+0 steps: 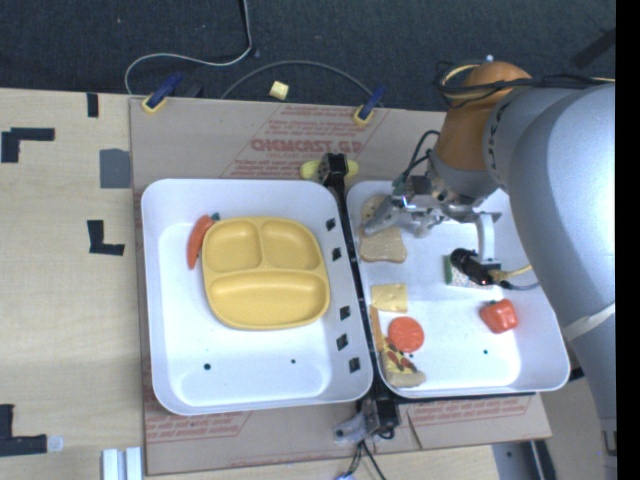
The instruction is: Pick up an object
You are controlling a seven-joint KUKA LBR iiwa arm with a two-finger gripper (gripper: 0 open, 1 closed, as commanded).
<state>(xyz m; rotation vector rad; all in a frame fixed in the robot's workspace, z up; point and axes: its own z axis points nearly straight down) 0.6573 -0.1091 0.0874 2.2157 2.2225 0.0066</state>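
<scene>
bread slice | tan, flat | right bin's upper-left part

light: bright, even | shadows: soft, faint | focus: slightly soft | glare: white bins

Arm cut off at right.

Tray in left bin
</scene>
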